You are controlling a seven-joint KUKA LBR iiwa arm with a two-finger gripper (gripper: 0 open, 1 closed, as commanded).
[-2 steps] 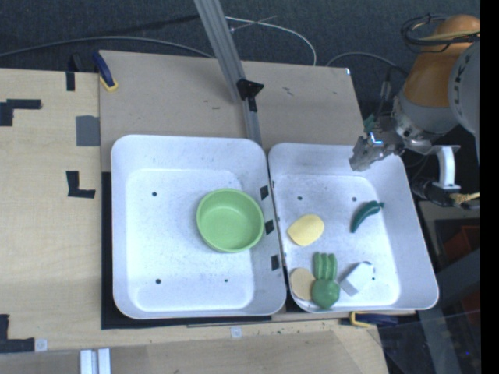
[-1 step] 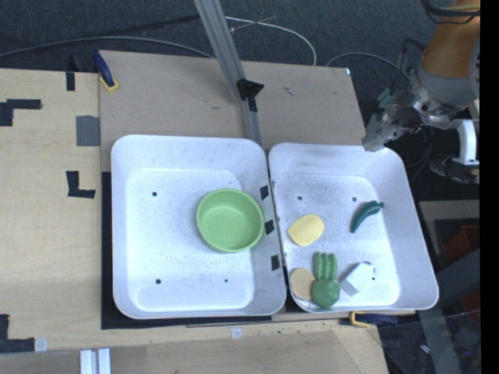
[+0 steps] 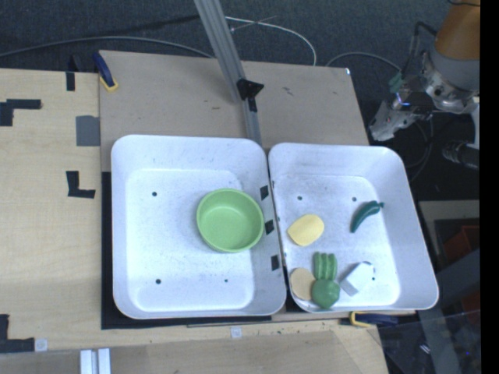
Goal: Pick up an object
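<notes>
While your arm (image 3: 456, 37) hangs at the far right off the surface, you cannot tell its end effector's (image 3: 387, 123) state; left bin (image 3: 140, 162) holds a green bowl (image 3: 229, 220), right bin (image 3: 390, 170) a yellow piece (image 3: 306, 229) and green pepper (image 3: 365, 214).

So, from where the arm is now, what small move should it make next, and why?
Probably swing the hand left and down over the right white bin. It sits outside that bin's upper right corner, above the dark floor. The dark green curved pepper-like piece lies nearest that corner, apart from the other items, so it seems the easiest target.
</notes>
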